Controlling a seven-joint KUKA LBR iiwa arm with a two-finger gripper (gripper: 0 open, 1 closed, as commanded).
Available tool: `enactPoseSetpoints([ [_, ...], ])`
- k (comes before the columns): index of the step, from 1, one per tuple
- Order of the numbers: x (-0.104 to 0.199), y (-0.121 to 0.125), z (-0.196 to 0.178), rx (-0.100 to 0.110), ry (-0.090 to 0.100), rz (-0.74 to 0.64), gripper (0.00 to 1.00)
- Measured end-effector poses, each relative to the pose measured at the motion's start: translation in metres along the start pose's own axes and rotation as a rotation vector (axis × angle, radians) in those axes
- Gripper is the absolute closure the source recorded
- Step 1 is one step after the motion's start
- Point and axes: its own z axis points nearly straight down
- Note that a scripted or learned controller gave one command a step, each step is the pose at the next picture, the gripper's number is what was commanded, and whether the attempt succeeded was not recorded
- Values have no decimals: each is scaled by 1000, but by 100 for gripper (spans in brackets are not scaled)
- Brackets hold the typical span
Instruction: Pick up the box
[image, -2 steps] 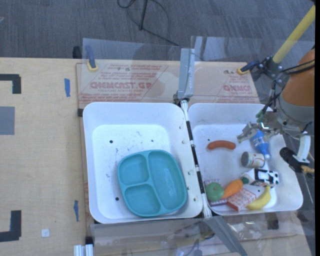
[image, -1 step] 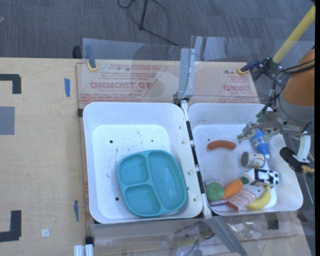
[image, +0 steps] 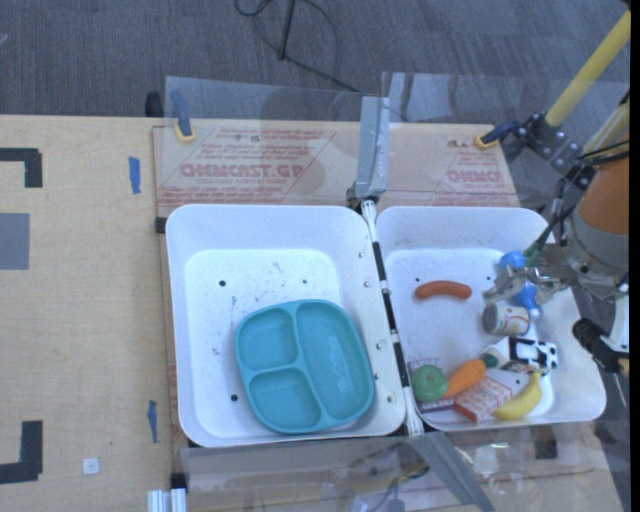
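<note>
1. Nearest the camera, along the front edge of the right bin (image: 590, 405), lies a cluster of small things: a green apple (image: 430, 382), an orange carrot (image: 465, 376), a yellow banana (image: 524, 400) and, between carrot and banana, the box (image: 482, 400), a flat reddish-orange carton lying tilted on the bin floor. It touches or nearly touches the carrot and the banana.
2. The box rests in the bin with nothing around it, so I judge the pick has not yet happened: no lift and no contact show.
3. In the left bin (image: 190, 300) a teal divided tray (image: 303, 366) lies flat towards the front, well apart from the work.
4. Just behind the cluster a black-and-white cow-patterned toy (image: 532, 352) sits near the right wall, and beyond it a small can (image: 504, 319) lies on its side.
5. Further back, the gripper (image: 520, 285) hangs over the right bin's middle-right, close above the can and blue-tipped parts. Whether its fingers are apart or together I cannot tell; the parts overlap too much. Nothing is visibly held.
6. A red sausage (image: 443, 290) lies alone towards the bin's centre, left of the gripper.
7. What remains, by my judgement, is everything: move the gripper forward over the box, descend among the crowding carrot and banana, close on it and lift.
</note>
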Motion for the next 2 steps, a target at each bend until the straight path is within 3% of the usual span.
enactPoseSetpoints([
  [1,2,-29,57,-4,-2,-18,0],
  [2,-18,31,75,-7,-2,177,0],
])
